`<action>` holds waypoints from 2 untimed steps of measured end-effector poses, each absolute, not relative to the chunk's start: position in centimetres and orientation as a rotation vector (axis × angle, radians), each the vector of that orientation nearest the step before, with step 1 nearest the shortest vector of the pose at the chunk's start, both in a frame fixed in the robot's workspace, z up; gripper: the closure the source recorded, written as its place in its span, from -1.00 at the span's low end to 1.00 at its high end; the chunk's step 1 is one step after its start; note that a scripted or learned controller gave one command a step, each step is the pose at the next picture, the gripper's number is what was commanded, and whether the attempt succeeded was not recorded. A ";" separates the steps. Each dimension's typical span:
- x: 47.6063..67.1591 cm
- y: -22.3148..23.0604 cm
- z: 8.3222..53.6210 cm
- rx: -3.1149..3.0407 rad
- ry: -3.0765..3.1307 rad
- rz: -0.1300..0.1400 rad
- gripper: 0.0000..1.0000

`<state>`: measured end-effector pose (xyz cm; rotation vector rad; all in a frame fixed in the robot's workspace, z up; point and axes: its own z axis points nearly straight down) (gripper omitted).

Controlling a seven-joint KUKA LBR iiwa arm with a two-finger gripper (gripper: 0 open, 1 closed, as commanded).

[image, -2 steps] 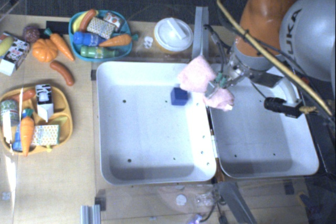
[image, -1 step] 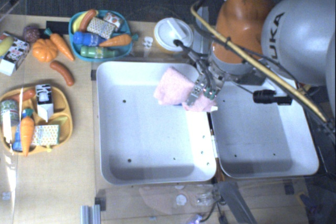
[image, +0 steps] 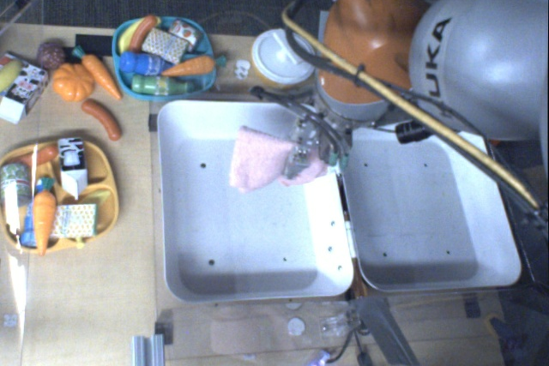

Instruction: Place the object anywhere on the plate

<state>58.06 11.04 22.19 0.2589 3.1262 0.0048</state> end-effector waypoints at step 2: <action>57.6 16.2 22.5 -0.004 3.134 0.006 -1.00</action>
